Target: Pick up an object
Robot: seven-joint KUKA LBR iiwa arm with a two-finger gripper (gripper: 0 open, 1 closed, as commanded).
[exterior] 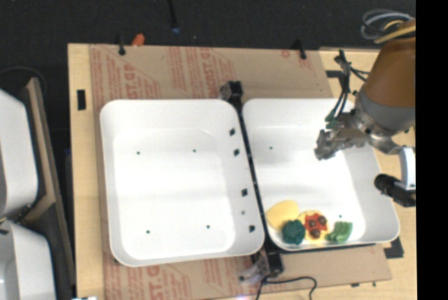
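Brown cardboard (175, 75) is laid under two shallow white plastic bins. Nearest, in the right bin's (294, 124) front corner, small toys are bunched: a yellow round toy (282, 210), a dark teal lumpy toy (293, 231), a red spotted toy (316, 223) and a green leafy toy (341, 231). Farther back, the grey gripper (326, 147) is held above bare bin floor, well apart from them; whether it is spread cannot be told. Because the toys are touching, two could be bumped or nothing caught. The left bin (175, 180) is beside.
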